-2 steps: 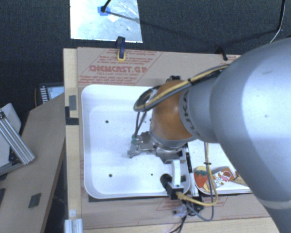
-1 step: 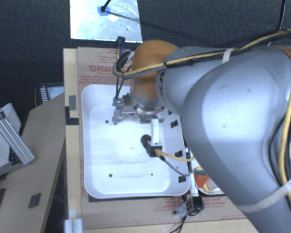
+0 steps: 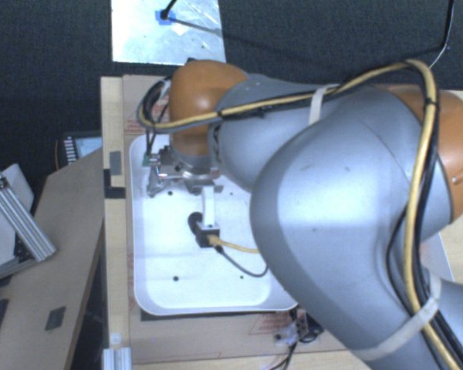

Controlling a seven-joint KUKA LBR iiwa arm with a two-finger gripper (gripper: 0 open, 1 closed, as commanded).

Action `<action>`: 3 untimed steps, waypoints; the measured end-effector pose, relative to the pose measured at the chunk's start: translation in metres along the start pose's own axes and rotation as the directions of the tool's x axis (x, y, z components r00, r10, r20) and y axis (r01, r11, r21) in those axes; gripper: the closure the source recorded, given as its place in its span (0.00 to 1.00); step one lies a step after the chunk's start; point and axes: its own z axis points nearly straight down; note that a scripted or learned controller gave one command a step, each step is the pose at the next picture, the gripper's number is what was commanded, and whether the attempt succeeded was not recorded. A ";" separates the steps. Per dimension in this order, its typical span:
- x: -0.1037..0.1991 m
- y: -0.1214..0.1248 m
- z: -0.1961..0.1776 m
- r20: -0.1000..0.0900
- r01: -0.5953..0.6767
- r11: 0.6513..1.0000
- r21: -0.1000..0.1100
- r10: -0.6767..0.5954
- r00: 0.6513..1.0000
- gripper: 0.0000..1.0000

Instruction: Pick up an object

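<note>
Trouble could come from a grab that gets nothing. The gripper hangs low over the white bin, near the bin's far corner. I cannot tell if it is wide or narrow, because the wrist sits on top of it.

I cannot tell where the object is. The white floor on the near side of the gripper looks bare, with just two small dark dots well apart from it. If an object lies right under the gripper, the wrist hides it. The big grey arm covers the bench on the gripper's other side, so the object may sit there, far from the gripper.

So a close here may catch only air.

A second worry is the bin wall. It stands just beside the gripper, on the side away from the arm. A small push that way could make the gripper hit the wall and shove the bin.

A third worry is going down too hard. The gripper looks near the floor, so it could press into the bin.
</note>
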 end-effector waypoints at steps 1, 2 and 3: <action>0.004 0.001 -0.184 -0.003 -0.002 1.000 -0.009 0.002 1.000 0.00; -0.001 -0.059 -0.110 0.003 -0.007 1.000 0.013 0.006 1.000 0.00; 0.004 -0.141 0.006 0.003 -0.007 1.000 0.012 0.007 1.000 0.00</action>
